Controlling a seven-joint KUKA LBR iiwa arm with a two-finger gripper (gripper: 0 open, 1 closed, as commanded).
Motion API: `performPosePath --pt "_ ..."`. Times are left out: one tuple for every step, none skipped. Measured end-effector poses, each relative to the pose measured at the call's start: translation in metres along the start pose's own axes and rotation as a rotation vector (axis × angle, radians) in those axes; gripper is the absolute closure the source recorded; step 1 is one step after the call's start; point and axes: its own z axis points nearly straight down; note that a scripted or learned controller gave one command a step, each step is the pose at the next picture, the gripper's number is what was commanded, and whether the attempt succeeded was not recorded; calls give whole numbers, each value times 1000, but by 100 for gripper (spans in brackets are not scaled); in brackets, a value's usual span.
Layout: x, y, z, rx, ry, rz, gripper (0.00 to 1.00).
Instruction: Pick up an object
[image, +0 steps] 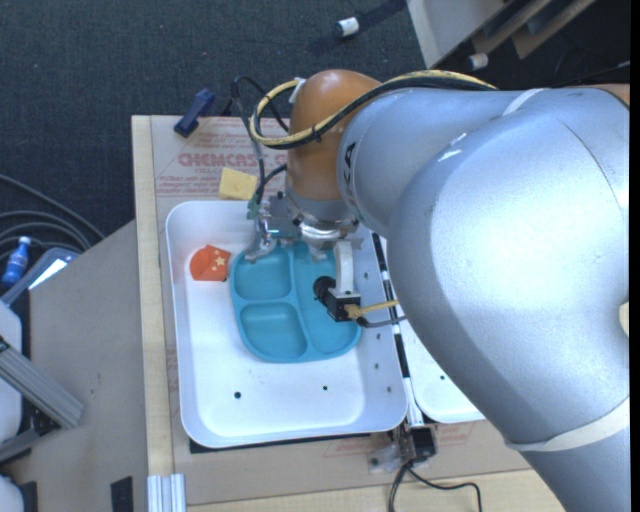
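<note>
From above, the pincer (300, 243) hangs low over the left white bin (200, 380), at the upper edge of a blue divided tray (285, 315); whether it is open or closed cannot be told. An orange-red object (210, 263) lies just left of the pincer; a yellow piece (237, 184) rests beyond it on the bench.

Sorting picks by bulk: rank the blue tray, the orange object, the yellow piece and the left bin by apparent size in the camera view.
1. Left bin
2. Blue tray, partly hidden by the arm
3. Orange object and yellow piece: too alike to rank.
</note>
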Motion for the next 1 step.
performPosePath --pt "17 -89 -60 4 0 0 0"
